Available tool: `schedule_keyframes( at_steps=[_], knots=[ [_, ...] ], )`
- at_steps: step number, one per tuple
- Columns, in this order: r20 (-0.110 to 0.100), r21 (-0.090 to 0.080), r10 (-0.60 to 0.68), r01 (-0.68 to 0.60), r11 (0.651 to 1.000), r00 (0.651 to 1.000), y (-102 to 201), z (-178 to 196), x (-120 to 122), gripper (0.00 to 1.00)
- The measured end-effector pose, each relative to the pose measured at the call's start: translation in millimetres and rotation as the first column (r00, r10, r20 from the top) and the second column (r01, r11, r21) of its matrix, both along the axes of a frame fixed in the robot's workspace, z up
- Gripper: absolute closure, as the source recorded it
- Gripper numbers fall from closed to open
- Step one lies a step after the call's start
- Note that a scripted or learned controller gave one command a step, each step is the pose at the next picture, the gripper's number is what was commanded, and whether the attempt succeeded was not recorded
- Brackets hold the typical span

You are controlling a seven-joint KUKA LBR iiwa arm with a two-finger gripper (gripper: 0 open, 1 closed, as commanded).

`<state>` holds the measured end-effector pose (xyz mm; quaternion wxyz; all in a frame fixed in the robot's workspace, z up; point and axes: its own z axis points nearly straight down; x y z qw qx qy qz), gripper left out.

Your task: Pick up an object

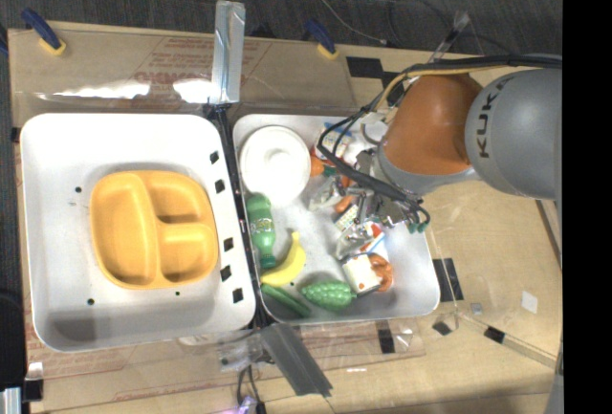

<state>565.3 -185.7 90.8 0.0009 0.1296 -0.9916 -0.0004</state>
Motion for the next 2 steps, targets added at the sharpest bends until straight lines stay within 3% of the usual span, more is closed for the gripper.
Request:
schedule_keyframes(
  at_steps=[1,2],
  knots=[
    [0.004,-0.001,0.041,-0.041,0.999,0.999,16.1,2.3,30.9,0.00],
    [0.003,0.000,-0.069,0.069,0.998,0.998,-6.9,1.7,-40.3,0.00]
  ],
)
